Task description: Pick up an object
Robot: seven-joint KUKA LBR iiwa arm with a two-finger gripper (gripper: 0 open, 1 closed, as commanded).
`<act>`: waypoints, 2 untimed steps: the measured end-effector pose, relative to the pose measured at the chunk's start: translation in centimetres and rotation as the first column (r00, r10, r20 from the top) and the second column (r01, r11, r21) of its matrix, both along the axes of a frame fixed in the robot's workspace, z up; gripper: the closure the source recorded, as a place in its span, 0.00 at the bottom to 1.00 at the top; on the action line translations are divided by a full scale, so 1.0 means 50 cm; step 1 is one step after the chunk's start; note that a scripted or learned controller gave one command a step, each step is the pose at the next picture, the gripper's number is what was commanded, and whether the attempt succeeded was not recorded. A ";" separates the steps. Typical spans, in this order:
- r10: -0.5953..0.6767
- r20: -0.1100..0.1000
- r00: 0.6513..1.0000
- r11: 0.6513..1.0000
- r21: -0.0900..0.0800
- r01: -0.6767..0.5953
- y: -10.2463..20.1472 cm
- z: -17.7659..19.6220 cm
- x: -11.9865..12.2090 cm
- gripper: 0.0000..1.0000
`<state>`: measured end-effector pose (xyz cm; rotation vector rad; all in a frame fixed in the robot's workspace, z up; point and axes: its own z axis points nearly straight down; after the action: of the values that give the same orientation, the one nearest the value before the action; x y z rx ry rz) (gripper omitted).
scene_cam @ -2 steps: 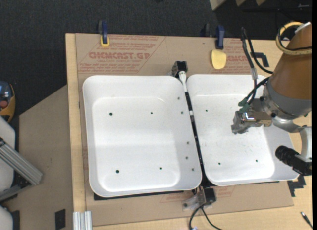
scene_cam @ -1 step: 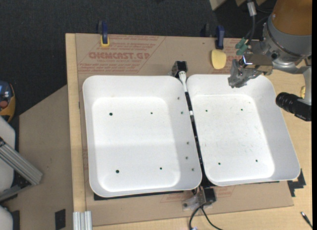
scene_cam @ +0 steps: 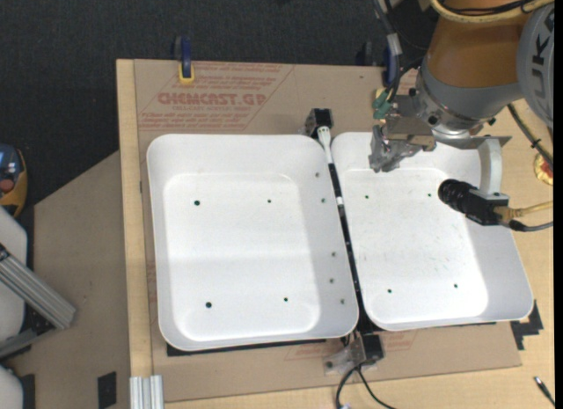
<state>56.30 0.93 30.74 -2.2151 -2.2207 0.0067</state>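
My gripper (scene_cam: 388,157) hangs over the far left corner of the right bin (scene_cam: 493,310), close above the white floor. Above it sit the grey wrist and the orange band of the arm (scene_cam: 484,29), which comes in from the upper right. Nothing shows between the gripper's tips from this angle. The floor of the right bin carries only small dark dots and faint specks. The left bin (scene_cam: 167,222) shows a few small dark dots on its floor.
A black cylindrical part (scene_cam: 466,201) on a white bracket juts from the wrist over the right bin's far right side. A black strip (scene_cam: 339,214) runs between the bins. Both bins rest on a cardboard sheet (scene_cam: 220,95) held by clamps (scene_cam: 184,57).
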 end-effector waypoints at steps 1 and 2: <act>-0.001 0.011 1.000 1.000 -0.001 0.001 -0.008 0.027 0.053 1.00; -0.003 0.010 1.000 1.000 -0.001 0.003 -0.014 0.057 0.029 1.00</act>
<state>57.73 0.23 33.59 -2.2236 -2.2231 -0.0035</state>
